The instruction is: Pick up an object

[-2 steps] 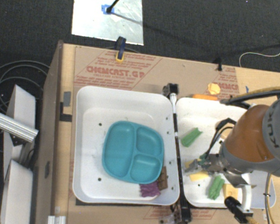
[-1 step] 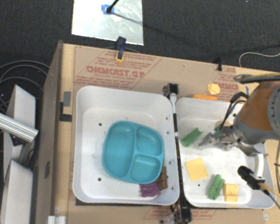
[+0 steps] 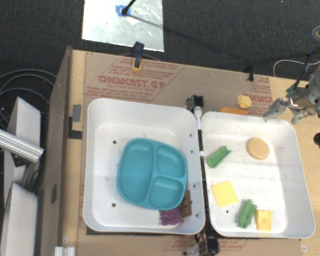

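My gripper (image 3: 287, 112) hangs at the far right, over the back rim of the right bin (image 3: 300, 166). Its two grey fingers stand apart, open, with nothing between them. In that bin lie a round tan biscuit (image 3: 257, 148), a green piece (image 3: 218, 156), a yellow square slice (image 3: 224, 193), a second green piece (image 3: 246, 213) and a yellow cheese wedge (image 3: 263, 219). The biscuit is the nearest item, a little in front and to the left of the gripper.
The left bin (image 3: 104, 147) holds a teal divided plate (image 3: 153, 173), with a purple item (image 3: 169, 216) and a brown item (image 3: 187, 206) at its front edge. Behind the right bin, a yellow lump (image 3: 244, 100) and an orange stick (image 3: 234, 110) lie on the cardboard.
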You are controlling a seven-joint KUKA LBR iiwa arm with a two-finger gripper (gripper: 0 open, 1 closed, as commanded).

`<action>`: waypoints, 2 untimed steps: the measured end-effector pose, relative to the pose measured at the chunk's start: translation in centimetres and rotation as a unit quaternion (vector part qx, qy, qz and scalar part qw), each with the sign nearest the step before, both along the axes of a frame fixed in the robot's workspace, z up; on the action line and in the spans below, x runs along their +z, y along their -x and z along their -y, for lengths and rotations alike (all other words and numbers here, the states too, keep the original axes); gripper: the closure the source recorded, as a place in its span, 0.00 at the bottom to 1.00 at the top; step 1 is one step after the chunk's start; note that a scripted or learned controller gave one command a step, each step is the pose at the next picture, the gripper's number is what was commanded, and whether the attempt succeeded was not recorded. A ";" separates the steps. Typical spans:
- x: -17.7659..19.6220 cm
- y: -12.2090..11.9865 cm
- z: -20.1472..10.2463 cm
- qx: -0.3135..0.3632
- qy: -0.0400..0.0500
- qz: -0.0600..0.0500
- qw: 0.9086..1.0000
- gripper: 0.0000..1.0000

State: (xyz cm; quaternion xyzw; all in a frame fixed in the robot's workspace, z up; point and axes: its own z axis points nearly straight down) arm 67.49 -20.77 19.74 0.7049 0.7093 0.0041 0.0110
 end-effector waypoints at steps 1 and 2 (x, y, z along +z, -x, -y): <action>-6.5 7.3 -5.6 -0.002 -0.007 -0.015 1.000 0.00; -11.5 5.0 -11.2 0.002 -0.006 -0.010 1.000 0.00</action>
